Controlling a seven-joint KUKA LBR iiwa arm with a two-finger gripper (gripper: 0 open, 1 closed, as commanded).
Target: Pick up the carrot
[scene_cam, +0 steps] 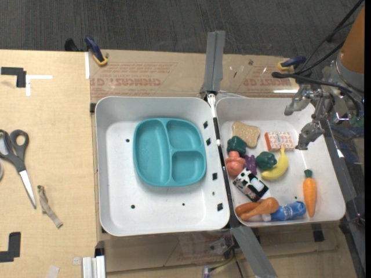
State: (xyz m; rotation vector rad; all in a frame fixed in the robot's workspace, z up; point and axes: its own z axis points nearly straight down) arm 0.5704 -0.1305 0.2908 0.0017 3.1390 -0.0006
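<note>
i have the gripper [306, 133] over the upper right part of the right bin [333, 213], hanging clear of the toys, and i cannot tell from this angle how wide it stands. nothing sits in it that i can see. the carrot [310, 194] lies below the gripper, toward the near right corner of that bin, roughly upright in the view with its green top pointing up toward the gripper. left of the gripper is a small orange-and-white box [279, 140], and further left a slice of toast [246, 133]. a banana [279, 165] lies below and left of it, beside a green broccoli piece [266, 159]. far to the left, the other bin holds a teal divided plate [170, 152].
</note>
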